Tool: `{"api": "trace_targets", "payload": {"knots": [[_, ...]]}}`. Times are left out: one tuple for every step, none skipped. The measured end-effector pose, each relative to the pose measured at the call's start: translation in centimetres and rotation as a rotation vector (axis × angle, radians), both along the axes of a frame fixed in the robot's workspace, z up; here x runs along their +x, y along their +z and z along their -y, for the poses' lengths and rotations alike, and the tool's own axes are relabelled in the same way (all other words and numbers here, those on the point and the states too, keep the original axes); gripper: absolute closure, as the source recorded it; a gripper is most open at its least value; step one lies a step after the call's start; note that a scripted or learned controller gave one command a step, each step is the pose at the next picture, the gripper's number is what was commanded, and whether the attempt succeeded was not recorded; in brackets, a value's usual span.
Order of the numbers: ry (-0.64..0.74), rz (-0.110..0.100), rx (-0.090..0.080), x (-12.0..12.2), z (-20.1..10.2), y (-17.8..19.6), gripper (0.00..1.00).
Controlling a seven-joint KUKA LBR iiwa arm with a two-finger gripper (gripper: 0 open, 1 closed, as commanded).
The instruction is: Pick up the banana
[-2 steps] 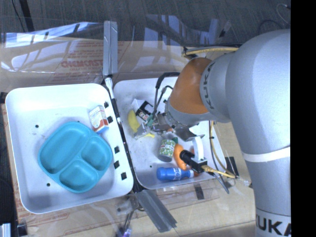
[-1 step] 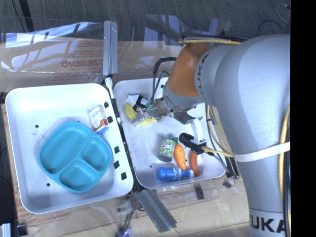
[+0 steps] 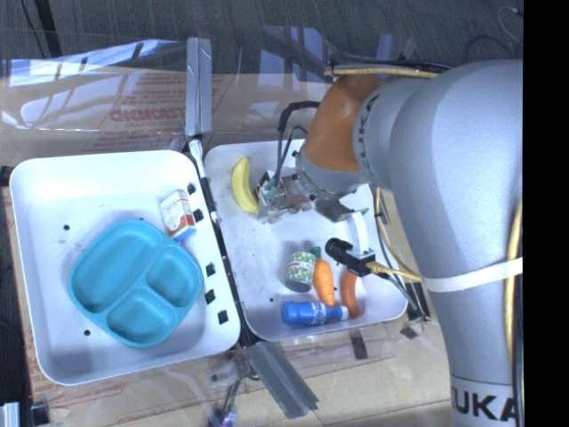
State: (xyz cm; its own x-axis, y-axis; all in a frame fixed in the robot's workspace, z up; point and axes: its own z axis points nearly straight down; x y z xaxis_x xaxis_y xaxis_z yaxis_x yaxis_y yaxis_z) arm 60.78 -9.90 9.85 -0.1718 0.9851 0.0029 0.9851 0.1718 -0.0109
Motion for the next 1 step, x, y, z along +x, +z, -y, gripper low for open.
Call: {"api": "trace_targets", "payload": {"knots": [[0.345,0.010,0.000,0.89,-4.75,9.28,1.00]]}}
